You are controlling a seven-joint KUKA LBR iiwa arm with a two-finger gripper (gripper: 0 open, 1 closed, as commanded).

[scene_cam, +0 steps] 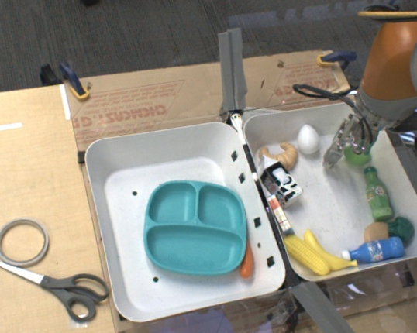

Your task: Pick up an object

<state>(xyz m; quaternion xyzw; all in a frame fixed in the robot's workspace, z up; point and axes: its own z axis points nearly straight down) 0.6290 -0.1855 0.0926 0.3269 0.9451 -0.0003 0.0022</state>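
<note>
My gripper (347, 149) hangs low in the right bin (340, 204), near its far right corner, with the fingers spread open. It sits just beyond the cap end of a green bottle (377, 195) that lies along the bin's right side. A small green patch shows by the right finger; I cannot tell whether it is touching. A white egg (308, 138) lies just left of the gripper. Further left are a tan toy (285, 156) and a black and white toy (280, 182).
The right bin's near side holds a yellow banana-like toy (313, 254), a blue bottle (375, 251), a dark green ball (400, 229) and a red marker (279, 215). In the left bin lie a teal divided plate (195, 227) and an orange carrot (246, 262). Scissors (61, 286) and a tape roll (22, 241) sit on the bench.
</note>
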